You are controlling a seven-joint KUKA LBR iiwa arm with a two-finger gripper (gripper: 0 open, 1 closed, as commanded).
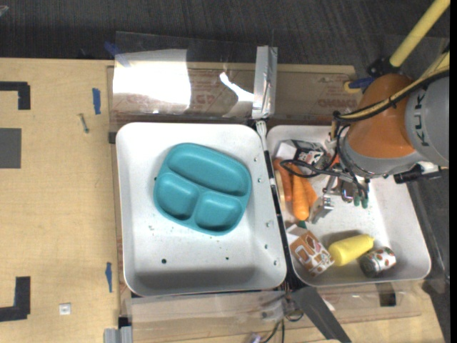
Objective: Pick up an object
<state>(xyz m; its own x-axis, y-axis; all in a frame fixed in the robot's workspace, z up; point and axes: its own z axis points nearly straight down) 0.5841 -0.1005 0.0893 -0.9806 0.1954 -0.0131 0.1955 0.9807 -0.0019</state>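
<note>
The tool, its state impossible to tell, hovers beside a tapered orange carrot.

Two white bins, one teal plate, two carrots, one yellow object.

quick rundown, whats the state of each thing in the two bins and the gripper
teal divided plate: right way up in left bin, compartments bare
carrot: lying lengthwise in right bin, beside the gripper
yellow object: on its side
printed packet: lying next to the yellow object
small can: lying near the bin's corner
gripper: low over the right bin
</note>
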